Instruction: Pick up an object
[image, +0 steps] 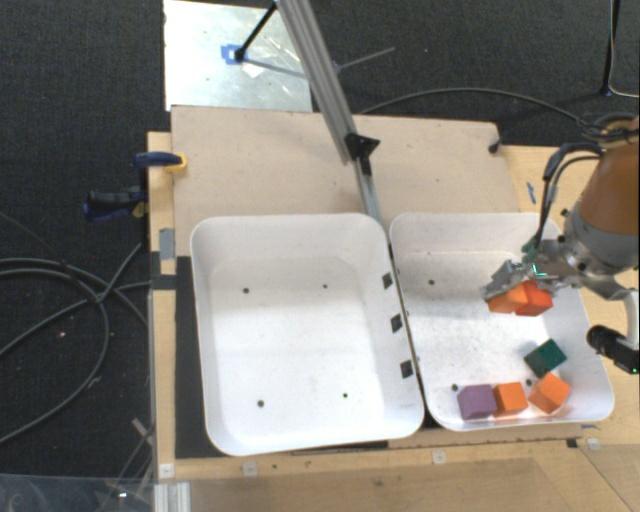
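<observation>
Gripper (507, 288) of the grey arm (610, 215) is over the right bin (440, 240), in the part of it nearer to the right edge, and its fingers are closed on an orange-red block (524, 298), which sits between them and looks a little tilted. I cannot tell if this block touches the floor of the bin or is raised above it. Near the front wall of the same bin lie four other blocks: a purple block (476, 401) just beside a small orange block (510, 398), then another orange block (549, 393) near the corner, and a dark green block (545, 357) just behind that one. They are apart from the grasped block. The left bin (290, 240) stands just beside the right bin, their rims touching along the middle. Both bins rest on a brown board (270, 160), and a blue clamp (125, 200) holds the board at its left edge.
</observation>
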